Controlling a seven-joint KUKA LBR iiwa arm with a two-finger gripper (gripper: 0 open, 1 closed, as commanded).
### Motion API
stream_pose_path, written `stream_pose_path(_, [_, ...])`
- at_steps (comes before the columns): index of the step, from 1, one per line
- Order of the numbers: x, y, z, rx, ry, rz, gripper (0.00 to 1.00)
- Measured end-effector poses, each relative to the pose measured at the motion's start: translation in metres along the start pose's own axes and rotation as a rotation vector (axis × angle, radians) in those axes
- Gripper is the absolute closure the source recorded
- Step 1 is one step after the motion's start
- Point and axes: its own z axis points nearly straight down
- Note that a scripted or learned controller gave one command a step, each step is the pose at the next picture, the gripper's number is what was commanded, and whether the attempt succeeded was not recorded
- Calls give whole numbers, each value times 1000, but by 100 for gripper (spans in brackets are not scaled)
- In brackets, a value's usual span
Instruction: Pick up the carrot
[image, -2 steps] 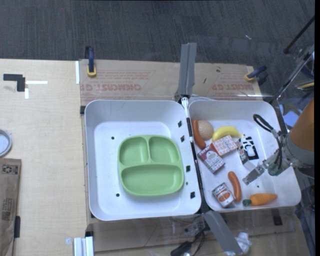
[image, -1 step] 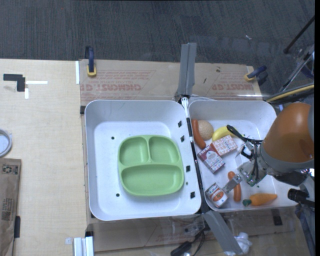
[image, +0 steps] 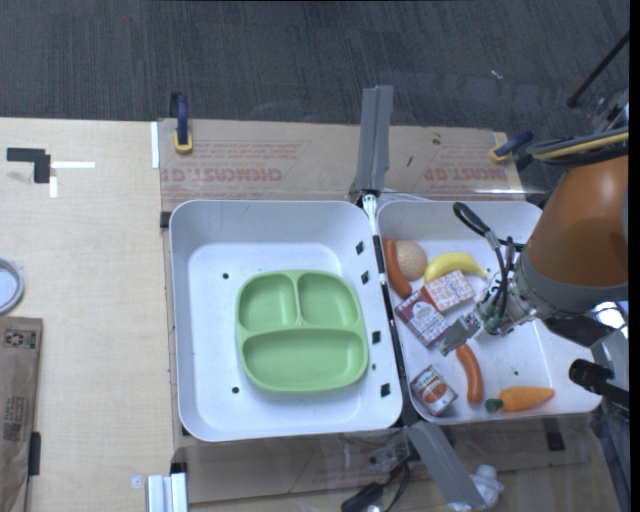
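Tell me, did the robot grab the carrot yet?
Not yet. The carrot lies on the floor of the right bin, near its front edge, with nothing touching it. The gripper hangs over the small food box and sausage, apart from the carrot. Reaching it, gripping it and lifting it are all left.

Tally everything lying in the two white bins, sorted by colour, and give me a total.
Green: 1, the green divided plastic plate
Orange: 1, the orange toy carrot
Yellow: 1, the yellow toy banana
Red or reddish: 5, two sausages, round brownish piece, printed carton, can
Total: 8
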Motion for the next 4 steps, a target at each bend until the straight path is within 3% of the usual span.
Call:
stream_pose_path(1, [-1,1,-9,0,-1,2,100])
stream_pose_path(2, [-62,-21,-108,1,-1,106,100])
stream_pose_path(4, [-166,85,-104,1,-1,5,100])
